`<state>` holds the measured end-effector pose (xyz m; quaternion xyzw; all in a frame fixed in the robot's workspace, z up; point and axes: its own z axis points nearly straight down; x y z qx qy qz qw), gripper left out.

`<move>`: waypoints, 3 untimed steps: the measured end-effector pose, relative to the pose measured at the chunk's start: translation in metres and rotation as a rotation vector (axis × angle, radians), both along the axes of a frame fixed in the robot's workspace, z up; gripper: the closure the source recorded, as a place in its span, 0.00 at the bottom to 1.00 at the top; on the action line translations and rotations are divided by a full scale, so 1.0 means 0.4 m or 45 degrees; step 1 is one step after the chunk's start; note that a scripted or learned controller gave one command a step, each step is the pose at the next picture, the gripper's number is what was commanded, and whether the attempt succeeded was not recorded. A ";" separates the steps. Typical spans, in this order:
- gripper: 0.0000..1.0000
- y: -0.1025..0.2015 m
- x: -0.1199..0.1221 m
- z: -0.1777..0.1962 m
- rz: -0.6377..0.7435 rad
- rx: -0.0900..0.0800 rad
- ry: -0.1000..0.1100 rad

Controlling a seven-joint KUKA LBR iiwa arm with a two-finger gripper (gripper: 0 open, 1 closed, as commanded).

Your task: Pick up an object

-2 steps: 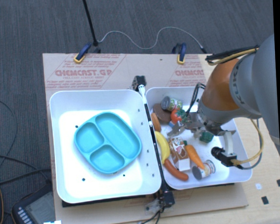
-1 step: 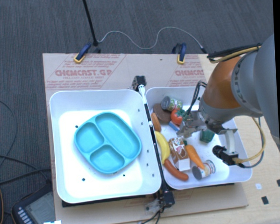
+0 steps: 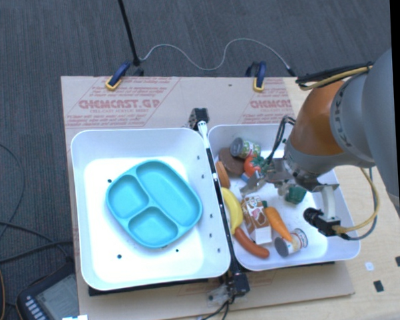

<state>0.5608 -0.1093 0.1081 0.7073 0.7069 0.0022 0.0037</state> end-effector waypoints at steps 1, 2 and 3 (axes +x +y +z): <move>1.00 0.000 0.000 0.024 0.000 0.001 0.001; 0.00 0.001 0.000 0.023 0.001 0.000 0.001; 0.00 -0.002 -0.129 -0.049 0.001 -0.001 -0.005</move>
